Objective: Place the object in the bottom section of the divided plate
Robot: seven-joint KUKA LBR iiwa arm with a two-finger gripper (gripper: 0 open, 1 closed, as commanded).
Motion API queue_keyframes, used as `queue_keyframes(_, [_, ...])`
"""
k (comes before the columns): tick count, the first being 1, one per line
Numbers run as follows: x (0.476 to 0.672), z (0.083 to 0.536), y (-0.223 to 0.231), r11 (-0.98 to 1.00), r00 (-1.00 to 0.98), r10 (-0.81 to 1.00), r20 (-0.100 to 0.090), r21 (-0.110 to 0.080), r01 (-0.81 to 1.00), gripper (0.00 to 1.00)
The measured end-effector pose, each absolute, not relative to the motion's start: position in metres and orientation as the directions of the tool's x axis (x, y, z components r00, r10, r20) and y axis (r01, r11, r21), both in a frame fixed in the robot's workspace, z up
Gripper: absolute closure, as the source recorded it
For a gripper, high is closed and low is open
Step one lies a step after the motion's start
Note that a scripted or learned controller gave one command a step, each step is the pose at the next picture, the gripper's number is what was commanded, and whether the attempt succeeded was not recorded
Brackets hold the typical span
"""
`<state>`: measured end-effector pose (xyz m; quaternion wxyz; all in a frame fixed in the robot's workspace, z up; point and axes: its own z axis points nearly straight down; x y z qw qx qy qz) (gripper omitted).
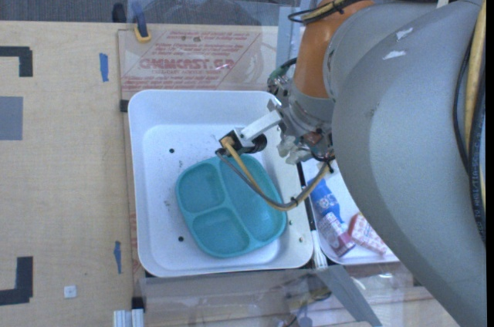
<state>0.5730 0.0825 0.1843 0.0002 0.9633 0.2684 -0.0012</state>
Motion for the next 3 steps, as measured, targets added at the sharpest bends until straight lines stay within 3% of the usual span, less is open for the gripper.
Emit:
queue_keyframes(1, [0.479, 0.209, 0.041, -0.643, 0.643, 0.766, -0.003, -0.006, 0.766, 1.0])
queue_keyframes(2, [0.479, 0.183, 0.007, -0.631, 0.631, 0.776, -0.002, -0.005, 0.776, 1.0])
queue_keyframes(3, [0.479, 0.201, 0.138, -0.583, 0.583, 0.812, -0.001, -0.002, 0.812, 1.0])
